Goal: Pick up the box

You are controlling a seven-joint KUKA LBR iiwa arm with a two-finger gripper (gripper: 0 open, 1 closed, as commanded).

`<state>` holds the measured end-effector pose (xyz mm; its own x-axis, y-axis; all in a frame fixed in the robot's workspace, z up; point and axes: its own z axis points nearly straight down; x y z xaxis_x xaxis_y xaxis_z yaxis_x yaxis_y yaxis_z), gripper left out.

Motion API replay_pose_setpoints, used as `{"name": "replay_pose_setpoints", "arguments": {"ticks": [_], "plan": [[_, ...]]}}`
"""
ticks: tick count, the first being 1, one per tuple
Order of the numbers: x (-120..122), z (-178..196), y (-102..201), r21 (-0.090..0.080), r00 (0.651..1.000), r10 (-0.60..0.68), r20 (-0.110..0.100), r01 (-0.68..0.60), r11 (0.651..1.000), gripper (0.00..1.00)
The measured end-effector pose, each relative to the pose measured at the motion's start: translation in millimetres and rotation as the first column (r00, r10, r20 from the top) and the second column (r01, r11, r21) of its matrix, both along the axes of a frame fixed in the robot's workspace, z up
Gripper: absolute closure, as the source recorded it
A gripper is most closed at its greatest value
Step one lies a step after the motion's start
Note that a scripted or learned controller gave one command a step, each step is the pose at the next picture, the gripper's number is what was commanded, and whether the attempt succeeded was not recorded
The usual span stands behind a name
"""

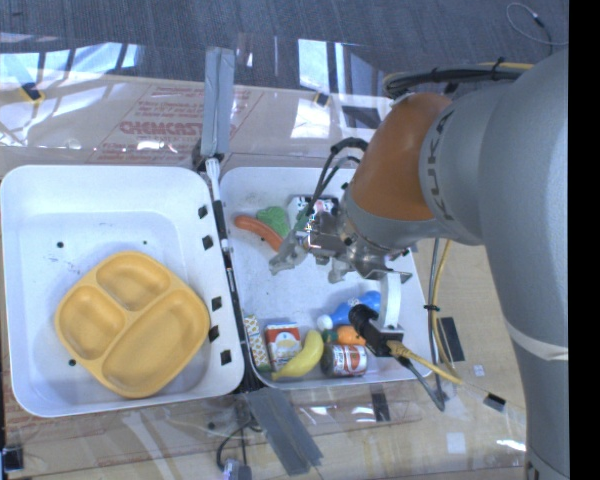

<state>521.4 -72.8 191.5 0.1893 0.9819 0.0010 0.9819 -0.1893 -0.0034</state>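
Note:
The box [283,345] is small, with a red and white face. It stands at the front edge of the right bin [242,190], left of a yellow banana [302,356] that leans against it. My gripper [312,256] hangs over the middle of the right bin, behind the box and apart from it. Nothing shows held in it. The grey arm with its orange band covers the bin's right side.
Beside the banana lie a can [347,360], a small orange fruit [348,335], a white ball [325,321] and a blue thing [366,303]. An orange sausage-like piece [258,230] and a green item [274,217] lie at the back. The left bin [40,193] holds a yellow divided plate [132,321].

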Motion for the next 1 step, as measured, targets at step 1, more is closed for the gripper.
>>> {"name": "replay_pose_setpoints", "arguments": {"ticks": [1], "plan": [[21.2,-100.8,-18.8,0.000,0.995,0.101,-0.001,-0.101,0.995,0.00]]}}
